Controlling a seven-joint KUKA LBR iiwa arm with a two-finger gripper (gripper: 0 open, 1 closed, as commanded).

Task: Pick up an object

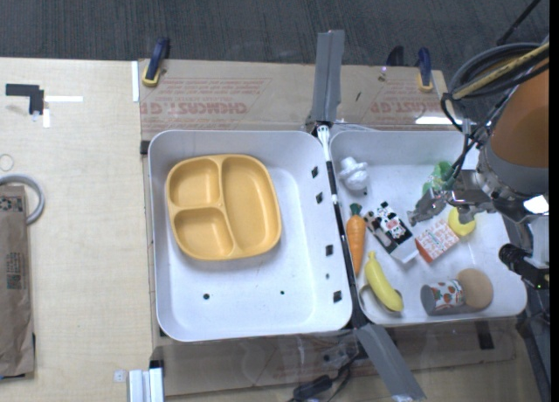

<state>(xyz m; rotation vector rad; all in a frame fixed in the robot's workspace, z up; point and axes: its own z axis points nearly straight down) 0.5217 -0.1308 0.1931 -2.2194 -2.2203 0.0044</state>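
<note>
In the camera view you look down on two white bins side by side. The left bin (253,304) carries a yellow divided plate (224,206) toward its 10 o'clock corner. The right bin (393,151) holds the loose objects: a small white figure (354,173) at 11 o'clock, an orange carrot (355,241) against the 9 o'clock wall, a banana (383,282) at 7 o'clock, a black-and-white toy (387,225) near the centre, a red-and-white box (436,241) just beside it at 3 o'clock, a printed can (442,296) and a tan ball (475,287) touching at 5 o'clock.

The arm enters from 3 o'clock. Its gripper (441,199) hangs over the bin's 2 o'clock area, above something green (441,170) and next to a small yellow piece (461,223). You cannot tell how far the pincer is spread, nor whether it grips anything.
</note>
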